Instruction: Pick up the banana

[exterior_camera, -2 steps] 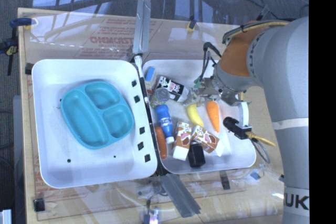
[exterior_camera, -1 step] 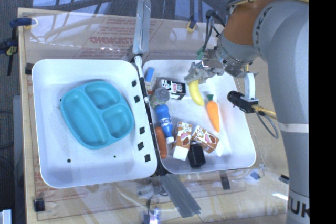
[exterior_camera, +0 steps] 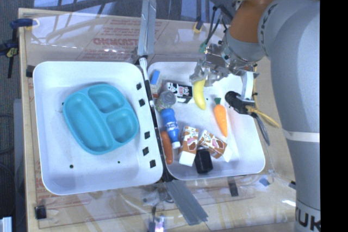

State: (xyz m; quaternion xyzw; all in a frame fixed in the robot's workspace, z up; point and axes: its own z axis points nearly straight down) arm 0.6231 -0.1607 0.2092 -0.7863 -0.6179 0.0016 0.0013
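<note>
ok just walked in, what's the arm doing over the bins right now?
The KUKA arm reaches in over the right bin, going for the banana. Its claw sits right at the banana's top end, but I can't tell whether it has a grip. The banana hangs roughly upright among clutter: a carrot, a blue bottle and small cartons. The left bin holds a blue divided plate.

Banana (exterior_camera: pixel 199 95) in right bin (exterior_camera: pixel 255 163), left of carrot (exterior_camera: pixel 220 119).
</note>
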